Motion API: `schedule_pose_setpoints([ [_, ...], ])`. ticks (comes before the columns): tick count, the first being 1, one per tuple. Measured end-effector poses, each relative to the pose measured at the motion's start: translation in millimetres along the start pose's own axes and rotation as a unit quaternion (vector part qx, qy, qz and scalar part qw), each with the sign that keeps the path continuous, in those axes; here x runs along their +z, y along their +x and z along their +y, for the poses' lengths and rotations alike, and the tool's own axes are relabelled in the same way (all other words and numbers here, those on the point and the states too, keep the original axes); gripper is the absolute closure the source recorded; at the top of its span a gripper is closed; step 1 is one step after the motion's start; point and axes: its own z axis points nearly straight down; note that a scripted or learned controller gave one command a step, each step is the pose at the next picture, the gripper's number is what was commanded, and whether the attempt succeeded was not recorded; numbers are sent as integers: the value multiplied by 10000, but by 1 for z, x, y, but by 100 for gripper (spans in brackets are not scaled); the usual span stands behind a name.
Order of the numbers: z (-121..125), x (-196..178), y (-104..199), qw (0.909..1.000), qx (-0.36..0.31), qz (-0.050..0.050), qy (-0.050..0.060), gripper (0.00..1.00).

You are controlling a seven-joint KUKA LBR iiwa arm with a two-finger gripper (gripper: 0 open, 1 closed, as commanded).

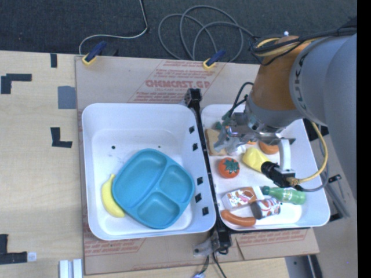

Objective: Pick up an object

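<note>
The right bin [313, 213] holds several toy foods: a red tomato [229, 167], a yellow piece [253, 157], an orange piece [268, 148], a tan bread-like piece [213, 142], a green bottle [285, 194], a hot dog [238, 218] and a red-and-white carton [240, 198]. My gripper [235, 134] hangs low over the upper left part of this bin, just above the tomato and beside the tan piece. The wrist hides its fingertips.
The left bin [93, 155] holds a blue divided plate [153, 187] with a yellow banana [110, 198] tucked under its left edge. A black divider [200, 155] runs between the bins. Cables [197, 33] lie behind the bench.
</note>
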Motion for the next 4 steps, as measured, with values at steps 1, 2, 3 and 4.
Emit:
schedule_pose_setpoints([
  [1, 1, 1, 0, 10000, -2, -1, -2, 0],
  [2, 72, 11, -32, 10000, -8, -7, -30, 0],
  [3, 96, 114, -84, 10000, 11, -14, -22, 0],
  [4, 98, 97, -80, 10000, -6, 0, -42, 100],
])
